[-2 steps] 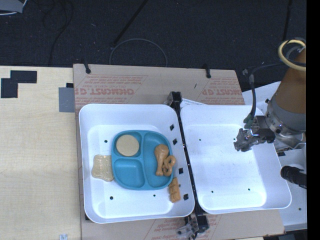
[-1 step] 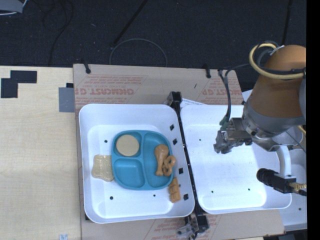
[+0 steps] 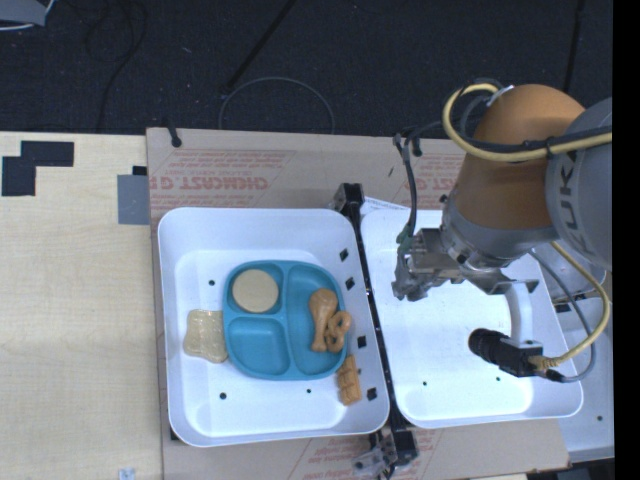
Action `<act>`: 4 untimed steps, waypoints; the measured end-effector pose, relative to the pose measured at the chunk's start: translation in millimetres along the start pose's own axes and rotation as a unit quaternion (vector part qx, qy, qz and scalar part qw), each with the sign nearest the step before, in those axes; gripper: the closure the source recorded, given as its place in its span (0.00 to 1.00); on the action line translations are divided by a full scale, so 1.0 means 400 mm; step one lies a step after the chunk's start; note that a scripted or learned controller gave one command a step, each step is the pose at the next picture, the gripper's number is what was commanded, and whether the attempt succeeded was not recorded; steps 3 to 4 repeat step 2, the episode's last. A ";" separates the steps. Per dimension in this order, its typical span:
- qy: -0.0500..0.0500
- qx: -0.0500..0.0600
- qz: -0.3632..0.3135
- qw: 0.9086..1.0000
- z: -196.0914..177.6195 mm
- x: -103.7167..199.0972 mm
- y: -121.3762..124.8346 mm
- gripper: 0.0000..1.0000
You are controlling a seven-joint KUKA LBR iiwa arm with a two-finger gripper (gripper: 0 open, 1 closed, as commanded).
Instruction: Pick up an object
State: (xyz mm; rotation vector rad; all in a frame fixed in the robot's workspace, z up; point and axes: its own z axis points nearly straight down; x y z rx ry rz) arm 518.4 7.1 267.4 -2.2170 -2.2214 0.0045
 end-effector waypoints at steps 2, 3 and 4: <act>0.000 0.000 -0.001 1.000 0.022 0.237 0.042 1.00; 0.000 0.000 -0.001 1.000 0.022 0.237 0.042 1.00; 0.000 0.000 -0.001 1.000 0.022 0.237 0.042 1.00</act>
